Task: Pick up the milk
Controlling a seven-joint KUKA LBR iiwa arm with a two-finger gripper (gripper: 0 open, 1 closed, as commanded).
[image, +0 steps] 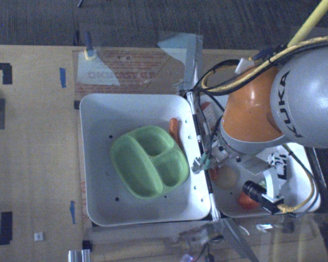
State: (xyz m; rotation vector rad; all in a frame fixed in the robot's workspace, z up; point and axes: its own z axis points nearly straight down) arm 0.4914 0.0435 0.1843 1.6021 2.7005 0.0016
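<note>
A white carton with black print (277,166), which may be the milk, lies in the right bin (311,201), partly hidden under the arm. My gripper (201,162) hangs low over the divider between the two bins, left of that carton and apart from it. Nothing can be seen held in it. The orange and grey wrist covers most of the right bin.
A green divided plate (150,160) lies in the left bin (98,119), with an orange carrot-like piece (174,127) beside its right wall. In the right bin a tan round thing (227,177) and red pieces (246,201) lie near the gripper.
</note>
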